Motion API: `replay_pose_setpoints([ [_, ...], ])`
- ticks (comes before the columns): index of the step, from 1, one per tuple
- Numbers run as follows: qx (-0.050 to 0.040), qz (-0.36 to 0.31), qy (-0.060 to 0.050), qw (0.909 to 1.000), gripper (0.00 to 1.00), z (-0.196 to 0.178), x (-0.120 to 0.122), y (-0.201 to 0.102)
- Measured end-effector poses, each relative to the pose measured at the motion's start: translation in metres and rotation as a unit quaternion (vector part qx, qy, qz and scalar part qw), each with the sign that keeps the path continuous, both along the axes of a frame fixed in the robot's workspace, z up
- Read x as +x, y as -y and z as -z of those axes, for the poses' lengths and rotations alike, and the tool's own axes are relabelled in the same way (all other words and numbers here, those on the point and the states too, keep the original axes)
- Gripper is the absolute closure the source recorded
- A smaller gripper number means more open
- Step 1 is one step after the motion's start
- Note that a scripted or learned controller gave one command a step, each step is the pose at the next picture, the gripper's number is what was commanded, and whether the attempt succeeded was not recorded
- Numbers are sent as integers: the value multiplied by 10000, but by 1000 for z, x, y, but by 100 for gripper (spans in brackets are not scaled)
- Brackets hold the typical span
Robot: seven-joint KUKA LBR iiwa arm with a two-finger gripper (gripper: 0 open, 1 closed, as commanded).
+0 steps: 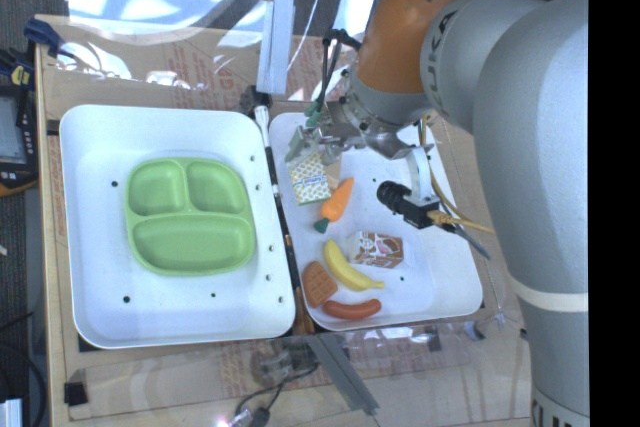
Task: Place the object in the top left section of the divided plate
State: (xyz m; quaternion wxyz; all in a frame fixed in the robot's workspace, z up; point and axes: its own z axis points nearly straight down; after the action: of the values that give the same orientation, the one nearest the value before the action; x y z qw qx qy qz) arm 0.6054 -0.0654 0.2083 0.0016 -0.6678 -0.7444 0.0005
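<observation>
Two shallow white bins sat side by side on the bench (150,80), seen from the single slanted camera above. The left bin (90,215) carried a green divided plate (190,215), whose two small sections ran along its upper edge with one wide section below; all three sections looked bare.

The right bin (450,285) carried a scatter of toy foods. A small checkered packet (310,178) lay near that bin's upper left, just under the tool (318,137). Just beside the packet, to its lower right, lay an orange carrot (338,200) with a green tip. Lower down, a yellow banana (345,268) lay slantwise, with a brown-and-white snack wrapper (377,250) touching or nearly touching its right side. A waffle-like brown piece (319,284) lay at the bin's lower left, and a red sausage (351,309) lay along the lower rim below the banana.

The grey arm (520,115), with its orange band (400,25), reached in from the right and came down over the upper part of the right bin. The tool hung directly above the checkered packet, very near or touching its upper edge; I could not tell how far apart the tool was spread, nor whether it had any hold on the packet. A black fitting (400,200) with cables jutted from the wrist over the bin's middle.
</observation>
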Motion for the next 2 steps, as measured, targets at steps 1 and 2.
replay_pose_setpoints([
  [1,-3,-319,3,9995,100,-18,0,-80],
  [2,-11,-273,1,9996,100,18,22,-153],
])
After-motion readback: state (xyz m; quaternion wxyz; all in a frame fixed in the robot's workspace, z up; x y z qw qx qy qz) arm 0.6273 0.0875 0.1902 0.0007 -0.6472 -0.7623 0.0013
